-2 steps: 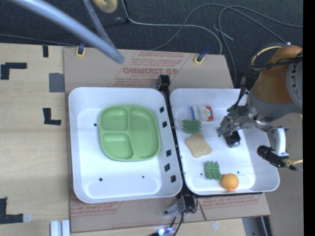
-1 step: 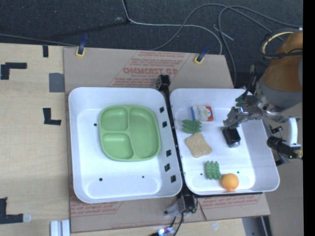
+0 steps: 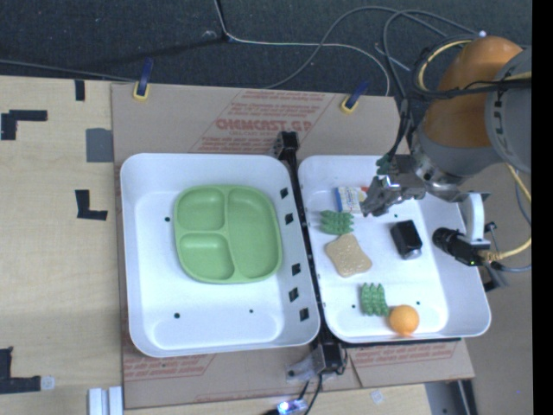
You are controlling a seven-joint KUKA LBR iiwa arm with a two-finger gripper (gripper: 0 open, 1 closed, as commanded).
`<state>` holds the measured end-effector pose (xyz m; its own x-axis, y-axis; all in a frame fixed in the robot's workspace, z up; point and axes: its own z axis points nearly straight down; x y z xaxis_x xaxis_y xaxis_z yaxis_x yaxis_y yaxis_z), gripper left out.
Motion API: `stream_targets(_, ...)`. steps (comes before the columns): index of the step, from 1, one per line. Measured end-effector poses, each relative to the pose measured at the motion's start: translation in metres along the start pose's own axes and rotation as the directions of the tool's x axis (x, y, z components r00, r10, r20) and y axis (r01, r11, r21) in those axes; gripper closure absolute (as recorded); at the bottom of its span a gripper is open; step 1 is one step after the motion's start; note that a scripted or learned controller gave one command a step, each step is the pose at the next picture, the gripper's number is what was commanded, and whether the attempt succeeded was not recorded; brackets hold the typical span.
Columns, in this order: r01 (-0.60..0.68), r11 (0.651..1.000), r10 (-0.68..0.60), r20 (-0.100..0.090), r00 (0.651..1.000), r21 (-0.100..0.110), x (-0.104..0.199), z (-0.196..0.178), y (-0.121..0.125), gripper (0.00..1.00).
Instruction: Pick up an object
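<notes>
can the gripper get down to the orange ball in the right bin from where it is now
Probably yes. The gripper hangs over the right bin's far end, and the orange ball sits uncovered near the front wall, beside a small green piece.

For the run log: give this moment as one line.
gripper: over right bin, by small box | holding: nothing seen | left bin: green tray

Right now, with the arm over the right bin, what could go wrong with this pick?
1. The gripper hangs over the small white and blue box, which sits close beside the green toy; it might catch both.
2. The box lies near the bin's divider wall, so the fingers may strike it.
</notes>
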<state>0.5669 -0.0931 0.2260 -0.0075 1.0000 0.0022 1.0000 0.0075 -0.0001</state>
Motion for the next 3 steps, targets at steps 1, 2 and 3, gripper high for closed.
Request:
stream_targets(1,-0.002,1.0,0.002,0.001,1.0,0.002,0.054,0.01,0.002,1.0)
stream_targets(2,-0.001,1.0,0.001,0.001,1.0,0.002,0.102,0.016,0.017,1.0)
stream_targets(3,-0.001,1.0,0.001,0.001,1.0,0.002,0.151,0.02,0.022,1.0)
